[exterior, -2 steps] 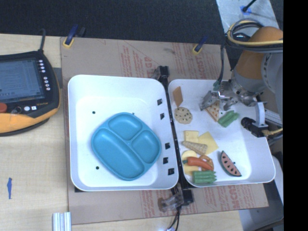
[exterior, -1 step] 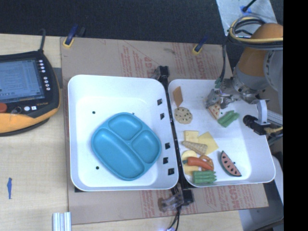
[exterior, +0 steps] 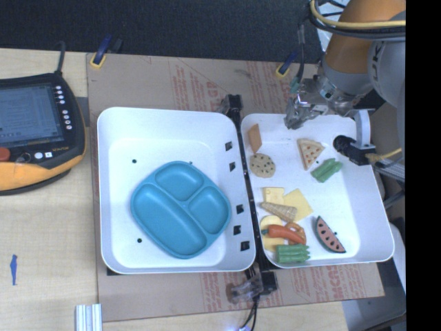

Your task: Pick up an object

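1. Gripper (exterior: 301,116) at the far edge of the right bin (exterior: 383,216), poised over bare white floor; spread or closed not readable at this slant, and nothing seen in its grasp.
2. Nearest candidate: pizza slice (exterior: 310,152), lying flat just in front of the gripper, apart from its neighbours. Likely the easiest pick, yet thin and flat, so liable to slip out or get pushed along the floor rather than lifted.
3. Close by: green pod (exterior: 325,170) just beside the slice's tip. Risk of nudging it or catching both if the descent lands between them.
4. Toward the divider: brown wedge (exterior: 255,138) and cookie (exterior: 262,165). Risk of striking the wall when reaching so near it.
5. Near end of the bin: cheese (exterior: 298,200), cone (exterior: 278,211), carrot (exterior: 284,232) and beans (exterior: 292,254), packed touching or overlapping. Risk of a double grab or a glancing miss there; watermelon (exterior: 329,235) sits somewhat clearer.
6. Descending straight down from the present spot probably closes on nothing.
7. Farther out: blue tray (exterior: 180,209) in the left bin (exterior: 103,185), well apart and wide, a poor fit for this gripper.
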{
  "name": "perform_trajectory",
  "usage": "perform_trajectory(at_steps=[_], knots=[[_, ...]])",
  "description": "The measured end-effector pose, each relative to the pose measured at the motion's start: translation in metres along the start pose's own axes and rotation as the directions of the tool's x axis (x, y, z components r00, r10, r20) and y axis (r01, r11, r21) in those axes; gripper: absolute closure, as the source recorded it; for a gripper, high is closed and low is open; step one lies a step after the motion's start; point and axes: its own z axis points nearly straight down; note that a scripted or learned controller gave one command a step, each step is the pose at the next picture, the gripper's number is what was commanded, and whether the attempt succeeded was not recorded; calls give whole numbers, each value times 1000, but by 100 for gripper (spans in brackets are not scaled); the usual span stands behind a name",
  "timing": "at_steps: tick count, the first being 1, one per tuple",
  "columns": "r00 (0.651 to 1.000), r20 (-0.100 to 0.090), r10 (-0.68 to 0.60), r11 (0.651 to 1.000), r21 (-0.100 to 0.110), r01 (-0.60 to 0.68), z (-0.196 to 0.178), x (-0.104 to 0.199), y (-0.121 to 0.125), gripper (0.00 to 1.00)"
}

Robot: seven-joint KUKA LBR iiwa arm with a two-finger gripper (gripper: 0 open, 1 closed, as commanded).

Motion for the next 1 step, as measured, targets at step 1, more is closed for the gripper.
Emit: perform_trajectory(at_steps=[1], knots=[[1000,2,7,1000,12,-7,7,-5,-3,0]])
